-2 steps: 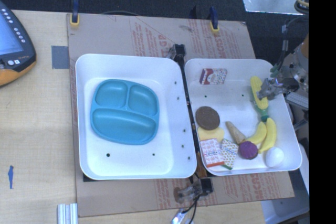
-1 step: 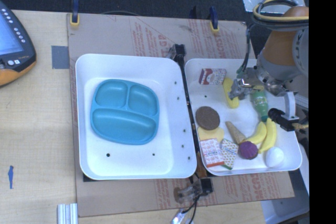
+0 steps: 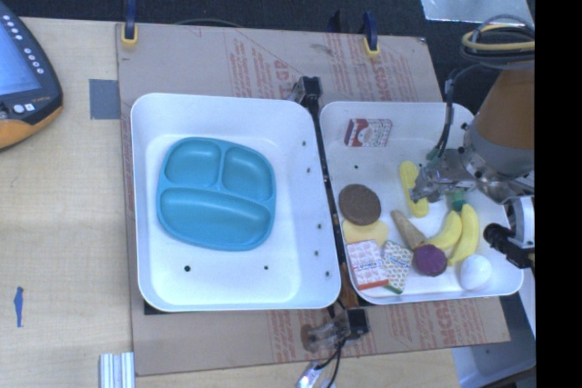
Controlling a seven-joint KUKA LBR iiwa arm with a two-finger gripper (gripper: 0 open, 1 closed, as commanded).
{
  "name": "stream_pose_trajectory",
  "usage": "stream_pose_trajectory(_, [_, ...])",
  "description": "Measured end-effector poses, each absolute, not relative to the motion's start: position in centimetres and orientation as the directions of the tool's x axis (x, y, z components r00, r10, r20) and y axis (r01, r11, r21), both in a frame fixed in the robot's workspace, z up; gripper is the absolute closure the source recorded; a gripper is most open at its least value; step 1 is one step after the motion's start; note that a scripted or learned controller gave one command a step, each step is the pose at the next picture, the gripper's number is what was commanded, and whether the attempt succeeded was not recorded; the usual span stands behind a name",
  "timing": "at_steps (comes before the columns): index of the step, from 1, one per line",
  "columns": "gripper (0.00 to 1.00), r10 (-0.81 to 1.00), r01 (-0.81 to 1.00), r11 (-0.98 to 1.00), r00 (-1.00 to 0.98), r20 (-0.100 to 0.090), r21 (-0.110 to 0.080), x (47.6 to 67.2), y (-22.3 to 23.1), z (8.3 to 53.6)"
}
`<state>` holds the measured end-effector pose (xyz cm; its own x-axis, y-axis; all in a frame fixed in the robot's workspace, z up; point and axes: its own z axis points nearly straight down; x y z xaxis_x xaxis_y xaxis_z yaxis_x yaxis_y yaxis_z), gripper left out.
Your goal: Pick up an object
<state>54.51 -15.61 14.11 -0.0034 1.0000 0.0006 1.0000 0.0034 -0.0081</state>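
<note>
The right bin (image 3: 400,115) holds several toy foods. Among them are a small milk carton (image 3: 367,133), a brown round cookie (image 3: 360,204), a yellow piece (image 3: 408,180), a cone (image 3: 406,229), yellow bananas (image 3: 457,232), a purple ball-like item (image 3: 430,261) and a white egg (image 3: 475,272). Two printed packets (image 3: 366,266) lie at the bin's front edge, below a yellow slab (image 3: 363,232). My gripper (image 3: 435,184) hangs low over the right half of this bin, just right of the yellow piece and above the bananas. Nothing can be seen held in it.
The left bin (image 3: 145,195) carries a blue divided plate (image 3: 217,193). The arm's orange band and grey body (image 3: 505,118) cover the right bin's far right side. A handheld pendant (image 3: 23,77) lies at the bench's far left. Clamps (image 3: 368,32) hold the cardboard at the back.
</note>
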Motion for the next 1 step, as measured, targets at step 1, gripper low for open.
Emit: stream_pose_trajectory(1, [1.0,1.0,1.0,0.008,-0.008,0.001,0.002,56.54,-10.53,20.1])
